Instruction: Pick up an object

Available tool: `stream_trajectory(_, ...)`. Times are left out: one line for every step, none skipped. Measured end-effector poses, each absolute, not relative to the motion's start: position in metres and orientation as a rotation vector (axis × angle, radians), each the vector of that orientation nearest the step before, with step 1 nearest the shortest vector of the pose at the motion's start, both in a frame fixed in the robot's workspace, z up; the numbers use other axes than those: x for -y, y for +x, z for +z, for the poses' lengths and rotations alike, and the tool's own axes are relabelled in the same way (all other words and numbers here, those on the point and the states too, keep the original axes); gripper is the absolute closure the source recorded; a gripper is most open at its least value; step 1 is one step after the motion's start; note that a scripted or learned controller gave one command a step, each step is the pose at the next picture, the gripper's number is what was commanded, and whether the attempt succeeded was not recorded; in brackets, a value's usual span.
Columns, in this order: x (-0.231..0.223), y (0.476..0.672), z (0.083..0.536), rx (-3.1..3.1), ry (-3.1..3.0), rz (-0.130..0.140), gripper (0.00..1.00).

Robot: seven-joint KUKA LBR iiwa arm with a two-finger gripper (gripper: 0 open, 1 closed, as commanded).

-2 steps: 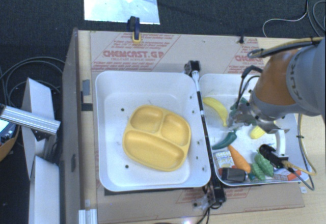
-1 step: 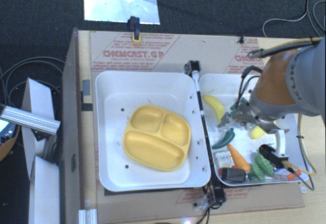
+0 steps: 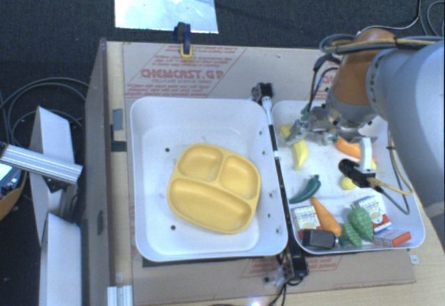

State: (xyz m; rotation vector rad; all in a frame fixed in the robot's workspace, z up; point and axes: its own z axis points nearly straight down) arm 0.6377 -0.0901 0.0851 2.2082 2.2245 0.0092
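**A:** What are you seeing from the overhead camera?

**B:** I'm looking at the arm reaching in over the right bin, with its gripper hanging near that bin's far left corner. I can't tell how the gripper is set; it's a dark tangle from here.

**A:** Anything under it?

**B:** A yellow toy banana is lying just beside it, close to the bin's left wall. A green pepper is sitting nearer the middle, and an orange carrot is lying towards the near edge beside a green leafy toy.

**A:** And the left bin?

**B:** It's carrying a yellow divided plate, sitting about in its middle.
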Motion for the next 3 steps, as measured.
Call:
stream_trajectory(0.097,0.655,0.085,-2.225,2.213,0.005,0.00)
stream_trajectory(0.086,0.652,0.084,-2.226,2.215,0.001,0.00)
stream_trajectory(0.087,0.653,0.096,-2.226,2.210,0.003,1.00)
